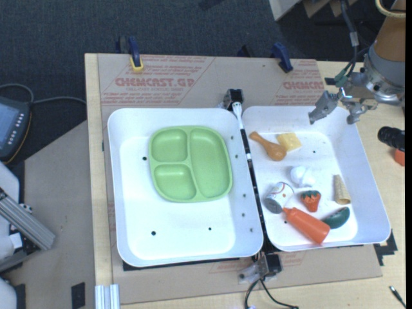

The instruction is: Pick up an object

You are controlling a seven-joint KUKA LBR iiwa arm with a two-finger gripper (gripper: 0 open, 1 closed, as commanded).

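White plastic forms the two shallow bins lying side by side on the bench; in the camera view we see the left bin (129,192) holding a pale green divided plate (191,163) with three compartments, set toward the bin's upper middle; the right bin (360,166) holds a scatter of small objects. Near its upper middle we find a tan wooden spoon (269,147) lying just beside a yellow wedge (289,141); lower down sits a small white piece (300,174); below that a grey and white rounded item (277,197) lies near a small red toy (311,199); an orange carrot-shaped toy (306,224) lies aslant along the bin's lower part; a dark green toy (337,218) rests just beside the carrot's right end; a beige cylinder (340,189) stands apart near the right wall.

The gripper (338,108) hangs over the upper right corner of the right bin, well apart from all the objects; its two fingers are spread wide, and we see nothing between them; the arm (389,44) reaches in from the right.
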